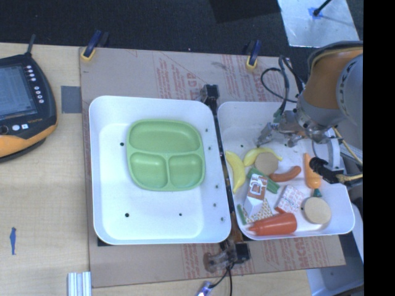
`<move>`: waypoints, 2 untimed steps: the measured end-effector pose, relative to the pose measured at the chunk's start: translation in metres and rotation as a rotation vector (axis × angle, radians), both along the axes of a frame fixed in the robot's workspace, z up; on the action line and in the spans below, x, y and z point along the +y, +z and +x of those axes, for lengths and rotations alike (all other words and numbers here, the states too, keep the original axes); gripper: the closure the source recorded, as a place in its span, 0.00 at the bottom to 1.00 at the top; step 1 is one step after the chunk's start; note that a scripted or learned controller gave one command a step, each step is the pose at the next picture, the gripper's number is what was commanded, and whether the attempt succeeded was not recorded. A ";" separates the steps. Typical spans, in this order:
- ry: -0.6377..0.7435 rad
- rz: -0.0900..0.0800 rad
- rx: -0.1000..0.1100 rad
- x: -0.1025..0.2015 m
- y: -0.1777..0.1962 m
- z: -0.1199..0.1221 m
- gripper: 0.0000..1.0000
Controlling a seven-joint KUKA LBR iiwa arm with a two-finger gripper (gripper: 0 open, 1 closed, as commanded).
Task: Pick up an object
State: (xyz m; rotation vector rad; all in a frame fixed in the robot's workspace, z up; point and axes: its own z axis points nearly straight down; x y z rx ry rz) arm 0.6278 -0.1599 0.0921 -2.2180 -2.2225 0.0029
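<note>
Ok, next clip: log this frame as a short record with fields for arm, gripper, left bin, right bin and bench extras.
arm: grey with orange band, reaching in from the right over the right bin's far end
gripper: low above the right bin's far end; finger state unclear
left bin: holds a green divided plate
right bin: toy food, including banana, red pepper, sausage, carrot
bench extras: handheld control pendant at left edge

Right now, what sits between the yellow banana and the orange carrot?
In the camera view, a round tan piece and a sausage lie between the banana and carrot.
</note>
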 end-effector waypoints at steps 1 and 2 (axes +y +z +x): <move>0.004 -0.001 0.001 0.045 0.000 -0.026 0.00; 0.002 -0.002 0.001 0.055 0.000 -0.044 0.00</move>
